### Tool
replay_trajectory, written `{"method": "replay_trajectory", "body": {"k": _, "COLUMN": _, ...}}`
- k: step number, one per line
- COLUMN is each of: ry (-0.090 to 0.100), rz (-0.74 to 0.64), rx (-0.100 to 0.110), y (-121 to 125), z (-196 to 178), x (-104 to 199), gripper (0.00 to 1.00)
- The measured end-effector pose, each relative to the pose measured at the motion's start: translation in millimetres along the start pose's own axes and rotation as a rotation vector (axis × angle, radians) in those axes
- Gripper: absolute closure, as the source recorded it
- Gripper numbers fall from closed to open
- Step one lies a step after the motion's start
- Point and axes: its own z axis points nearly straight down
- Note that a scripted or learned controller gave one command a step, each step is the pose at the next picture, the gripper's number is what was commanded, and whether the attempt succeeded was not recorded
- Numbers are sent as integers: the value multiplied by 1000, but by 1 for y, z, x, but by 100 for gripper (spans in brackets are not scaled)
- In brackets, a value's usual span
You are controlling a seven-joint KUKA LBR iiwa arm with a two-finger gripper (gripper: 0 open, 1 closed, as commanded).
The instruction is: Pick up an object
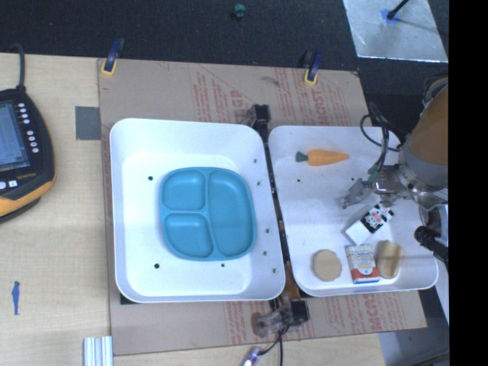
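The right bin point(305, 139) holds an orange toy carrot point(326, 157) near its far wall. Along its near wall lie a round tan cookie point(327, 265), a small red and white carton point(362, 264) and a tan bread-like piece point(389, 258). My gripper point(364, 210) hangs over the right half of this bin, between the carrot and the carton. It is open, with nothing between its fingers. One grey finger point(354, 197) points left and the other, white with black marks point(373, 219), sits just above the carton. The arm point(428, 139) comes in over the bin's right wall.
The left bin point(130, 151) holds a blue divided plate point(207, 212). A handheld control pendant point(19, 151) lies on the bench at the far left. Clamps point(112, 58) hold the cardboard sheet under the bins at its far edge.
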Motion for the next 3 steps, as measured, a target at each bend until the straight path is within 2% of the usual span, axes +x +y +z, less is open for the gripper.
{"method": "replay_trajectory", "body": {"k": 1, "ry": 2, "rz": -2, "rx": 2, "y": 48, "z": -10, "x": 42, "gripper": 0}}
{"method": "replay_trajectory", "body": {"k": 2, "ry": 2, "rz": 1, "rx": 5, "y": 17, "z": 28, "x": -9, "gripper": 0}}
{"method": "replay_trajectory", "body": {"k": 3, "ry": 3, "rz": 0, "rx": 4, "y": -18, "z": 31, "x": -23, "gripper": 0}}
